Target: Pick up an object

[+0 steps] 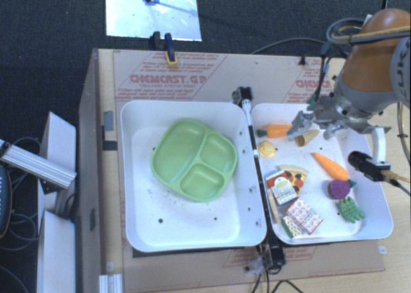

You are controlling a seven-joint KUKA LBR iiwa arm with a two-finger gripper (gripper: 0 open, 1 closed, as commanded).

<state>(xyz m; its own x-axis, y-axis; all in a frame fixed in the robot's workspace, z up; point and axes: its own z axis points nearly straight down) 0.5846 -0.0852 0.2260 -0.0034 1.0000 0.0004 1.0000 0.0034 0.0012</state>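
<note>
While hovering over the right bin's (385, 224) far edge, the end effector (316, 126) is approaching the cone (307, 137); grip state unclear, needs descent.

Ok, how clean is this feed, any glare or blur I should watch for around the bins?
Camera view: strong glare on the shiny metal sheet above the bench; the two white plastic bins are evenly lit with soft shadows; the green divided plate is sharp; the small packets have unreadable print; the hand looks slightly soft against the right bin.
</note>
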